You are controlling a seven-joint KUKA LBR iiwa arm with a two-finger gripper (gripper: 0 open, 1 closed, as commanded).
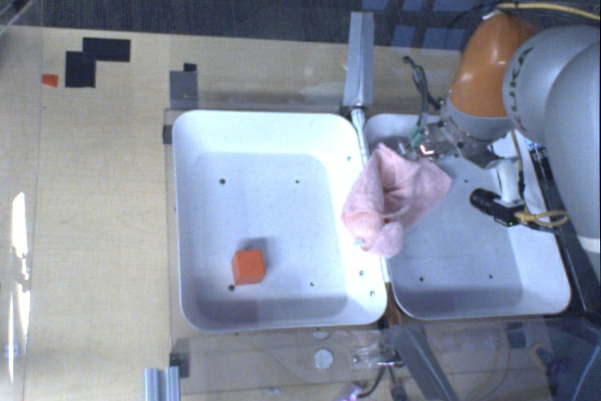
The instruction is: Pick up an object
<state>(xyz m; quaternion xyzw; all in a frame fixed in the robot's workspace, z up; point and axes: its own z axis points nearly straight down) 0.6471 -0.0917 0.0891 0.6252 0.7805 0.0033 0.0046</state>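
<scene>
Over the bin divider, the tool grips a pink cloth.

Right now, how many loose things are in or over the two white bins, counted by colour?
Pink: 1, the pink cloth, hanging from the gripper and draped across the edge between both bins.
Orange: 1, the small orange block, lying in the left bin.
Total: 2.

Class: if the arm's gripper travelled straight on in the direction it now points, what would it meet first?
Probably the crumpled pink cloth, which hangs directly at the gripper and drapes over the divide between the two bins; depth is unclear from this view.
</scene>
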